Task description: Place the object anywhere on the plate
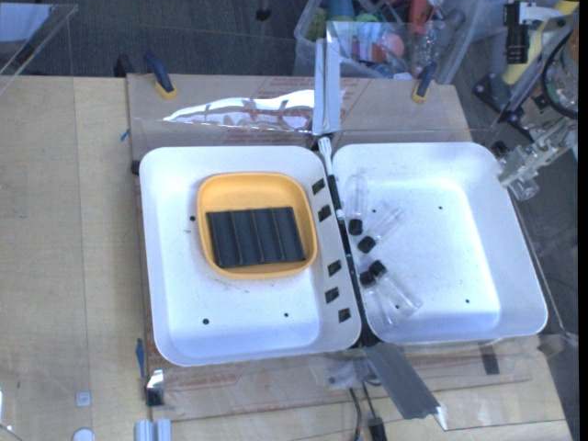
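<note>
On one plate (254,191), one dark object (254,237).

Dark ridged block (254,237) on yellow plate (213,196)

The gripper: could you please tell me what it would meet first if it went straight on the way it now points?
The gripper seems to point down and left, so probably the right bin at its rim first; depth is unclear.

We see an orange-yellow rounded plastic plate (255,189) bearing a dark grey ridged slab (254,237), in a white shallow bin (175,246).
</note>
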Controlling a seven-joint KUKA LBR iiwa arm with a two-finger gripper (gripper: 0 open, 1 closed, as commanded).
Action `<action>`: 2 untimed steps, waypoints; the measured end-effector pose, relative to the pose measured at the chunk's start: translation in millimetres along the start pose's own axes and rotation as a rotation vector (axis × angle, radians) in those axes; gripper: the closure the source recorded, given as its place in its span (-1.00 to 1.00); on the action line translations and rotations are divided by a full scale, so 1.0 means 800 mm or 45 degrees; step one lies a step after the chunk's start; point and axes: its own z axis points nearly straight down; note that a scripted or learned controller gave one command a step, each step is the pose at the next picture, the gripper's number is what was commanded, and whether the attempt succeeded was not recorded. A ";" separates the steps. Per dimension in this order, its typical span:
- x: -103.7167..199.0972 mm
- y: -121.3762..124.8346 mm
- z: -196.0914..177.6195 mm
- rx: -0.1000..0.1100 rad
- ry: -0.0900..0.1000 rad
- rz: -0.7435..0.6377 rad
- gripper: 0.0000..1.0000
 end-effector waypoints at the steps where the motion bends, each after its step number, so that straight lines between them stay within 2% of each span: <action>1: -0.013 0.001 -0.132 0.005 0.001 -0.291 1.00; 2: -0.010 -0.002 -0.191 0.006 0.003 -0.579 1.00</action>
